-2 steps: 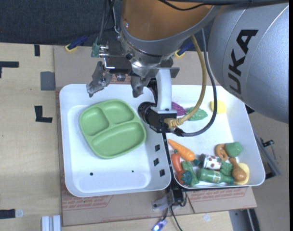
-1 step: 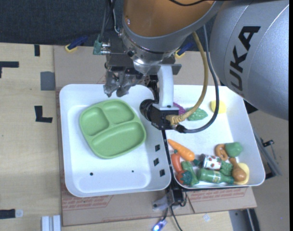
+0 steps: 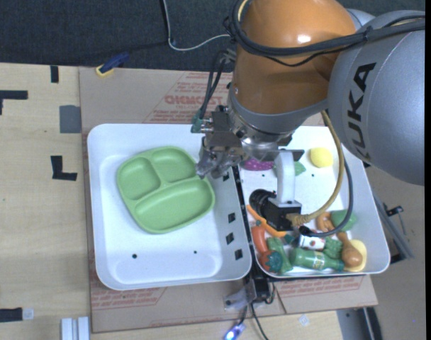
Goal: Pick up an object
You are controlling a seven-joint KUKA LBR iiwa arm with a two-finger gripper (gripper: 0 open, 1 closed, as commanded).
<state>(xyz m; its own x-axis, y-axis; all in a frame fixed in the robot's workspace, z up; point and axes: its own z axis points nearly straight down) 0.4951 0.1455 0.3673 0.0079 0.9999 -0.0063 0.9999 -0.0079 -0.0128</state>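
A green divided plate (image 3: 164,188) lies in the left white bin (image 3: 113,261). My gripper (image 3: 214,164) hangs low over the plate's right rim, close to the wall between the two bins. The wrist and its big orange band hide most of it from above. Nothing can be seen between its tips. The right bin (image 3: 375,218) holds several toy foods piled at its front: an orange carrot (image 3: 261,238), a green bottle-like piece (image 3: 313,259), a teal piece (image 3: 275,261) and a brown-orange pear shape (image 3: 352,253).
A yellow lemon (image 3: 320,157) sits at the back of the right bin, with a purple piece (image 3: 256,165) partly under the wrist. The arm covers that bin's back half. Cardboard (image 3: 130,98) surrounds the bins.
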